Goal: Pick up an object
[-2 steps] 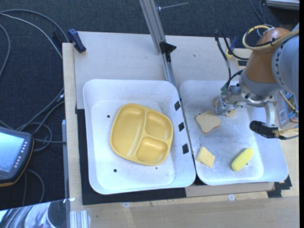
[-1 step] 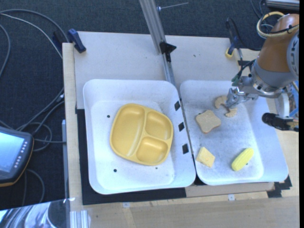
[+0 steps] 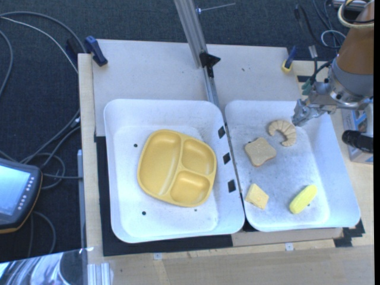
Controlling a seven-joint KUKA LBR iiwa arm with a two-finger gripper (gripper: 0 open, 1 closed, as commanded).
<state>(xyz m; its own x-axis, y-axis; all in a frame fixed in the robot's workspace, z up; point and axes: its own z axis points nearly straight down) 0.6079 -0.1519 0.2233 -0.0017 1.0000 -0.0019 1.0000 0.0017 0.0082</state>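
Four small food pieces are scattered loosely in the right bin (image 3: 332, 159), apparently so that any one of them can be reached from above: a curved croissant (image 3: 283, 132) near the upper middle of that bin, a slice of bread (image 3: 260, 151) just below and left of it, a wedge of cheese (image 3: 257, 196) lower down, and a yellow lemon-like piece (image 3: 303, 199) toward the lower right. The left bin (image 3: 119, 159) is occupied by a yellow divided tray (image 3: 176, 167), which lies flat in its centre and is kept well apart from the loose pieces. The gripper (image 3: 301, 114) is seen at the upper right of the frame, lowered over the upper part of the right bin, with the arm's orange band (image 3: 358, 49) above it near the frame's right edge. Whether the gripper is spread or pressed together cannot be told, since the tip is small and blurred against the white bin. The croissant is judged to be the likeliest target: it lies just beside the tip, to its lower left, and whether it is touched cannot be made out. Nothing is seen to be gripped, so the pick is judged not yet made, and a short shift toward the lower left would seem to be called for.
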